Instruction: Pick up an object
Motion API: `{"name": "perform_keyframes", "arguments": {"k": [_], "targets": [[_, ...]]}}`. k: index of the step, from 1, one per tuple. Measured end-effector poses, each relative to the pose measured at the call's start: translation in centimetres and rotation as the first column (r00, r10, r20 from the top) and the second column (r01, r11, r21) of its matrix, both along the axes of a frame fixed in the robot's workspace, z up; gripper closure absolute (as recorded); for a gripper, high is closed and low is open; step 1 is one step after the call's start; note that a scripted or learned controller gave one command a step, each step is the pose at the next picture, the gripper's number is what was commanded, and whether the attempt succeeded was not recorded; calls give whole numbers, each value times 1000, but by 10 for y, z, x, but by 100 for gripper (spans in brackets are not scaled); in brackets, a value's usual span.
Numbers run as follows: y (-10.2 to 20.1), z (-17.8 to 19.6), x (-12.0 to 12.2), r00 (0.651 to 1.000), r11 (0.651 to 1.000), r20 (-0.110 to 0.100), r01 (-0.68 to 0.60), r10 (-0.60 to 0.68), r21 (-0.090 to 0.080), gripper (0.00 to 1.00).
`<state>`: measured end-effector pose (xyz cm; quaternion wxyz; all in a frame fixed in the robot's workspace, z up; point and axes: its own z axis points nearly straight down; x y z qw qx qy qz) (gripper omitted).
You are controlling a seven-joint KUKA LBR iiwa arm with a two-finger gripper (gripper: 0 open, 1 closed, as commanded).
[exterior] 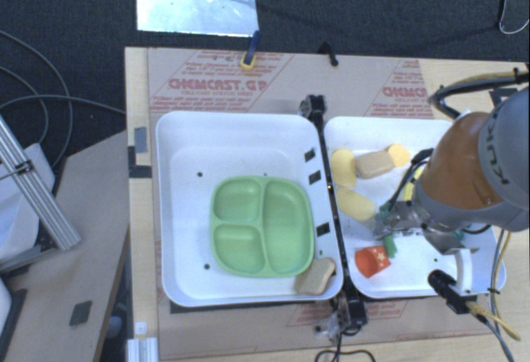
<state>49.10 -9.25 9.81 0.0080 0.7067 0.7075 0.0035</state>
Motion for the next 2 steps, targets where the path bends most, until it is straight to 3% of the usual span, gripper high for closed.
{"name": "perform_keyframes", "arguments": {"k": [1, 2], "targets": [[59, 92, 61, 1000, 1000, -3, -11, 11, 6, 100], [108, 86, -7, 1000, 1000, -20, -7, 8, 10, 100]]}}
